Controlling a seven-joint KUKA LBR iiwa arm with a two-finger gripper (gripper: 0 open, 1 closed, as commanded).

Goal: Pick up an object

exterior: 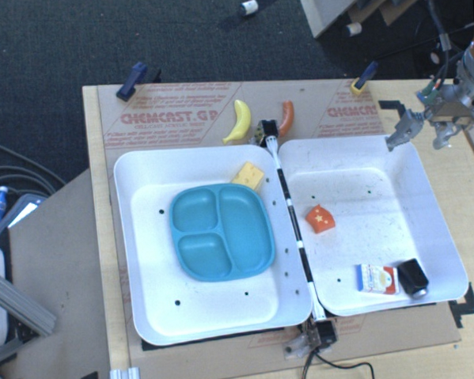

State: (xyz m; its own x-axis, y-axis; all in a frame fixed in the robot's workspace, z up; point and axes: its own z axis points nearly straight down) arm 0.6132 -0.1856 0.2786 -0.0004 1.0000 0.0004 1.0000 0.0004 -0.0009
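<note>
The tool [421, 127], a grey two-finger gripper at the end of the arm, hangs over the far right corner of the right-hand shallow white plastic bin [426, 175]. Its two fingers stand spread apart, one angled out to each side, and nothing sits between them.

The nearest candidate looks to be the small red wedge-shaped block with a pale mark on top [320, 219]. It lies in the right bin, below and to the left of the tool, well apart from it, close to the divider between the bins. Its shape is stubby, with no clear long axis. Farther from the tool, almost straight down toward the bin's near edge, lie a flat white and red rectangular packet [376, 279] and, touching or just beside it, a small black rounded block [413, 278]; the packet's long side runs roughly across the bin.

Beyond the divider, well to the tool's left, the left white bin [137, 253] carries a teal plastic compartment plate [222, 231] with a small yellow block [248, 176] at its far edge. On the brown bench [178, 116] behind the bins lie a yellow toy banana [238, 121] and an orange-red sausage-shaped toy [285, 118].

The right bin's floor is flat and mostly bare around the red block, so a descent there should be unobstructed; the bin walls are low.
</note>
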